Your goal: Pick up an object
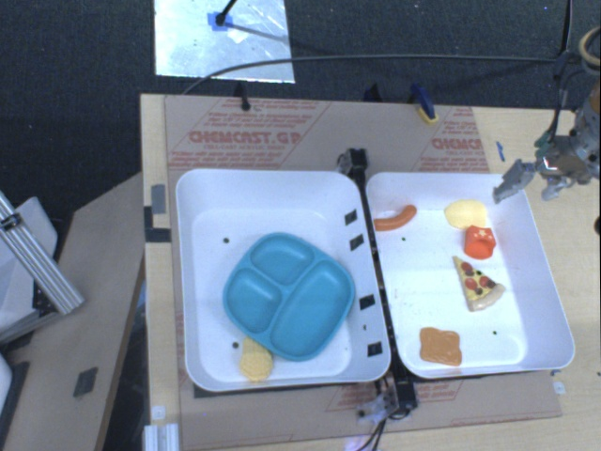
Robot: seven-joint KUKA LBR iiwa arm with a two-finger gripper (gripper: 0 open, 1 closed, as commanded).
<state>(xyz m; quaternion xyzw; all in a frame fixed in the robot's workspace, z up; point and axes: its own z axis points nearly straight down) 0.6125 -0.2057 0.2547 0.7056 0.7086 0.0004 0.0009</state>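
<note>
Since every food piece lies in the right bin (540,280), nothing is picked yet. At the frame's upper right, the hand (528,184) hangs open and holds nothing, just beside the yellow piece (467,214) and red piece (480,241); descent, grasp and lift remain.

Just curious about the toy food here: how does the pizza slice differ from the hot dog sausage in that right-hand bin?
The pizza slice is a flat pale wedge with dark and red toppings; the sausage is a thin, plain orange-red curved stick. The pizza slice lies toward the middle of the right bin, its tip pointing to the far side, while the sausage lies crosswise near the bin's far left corner. The pizza slice looks the broader of the two. Both lie flat and apart from the other items.
</note>
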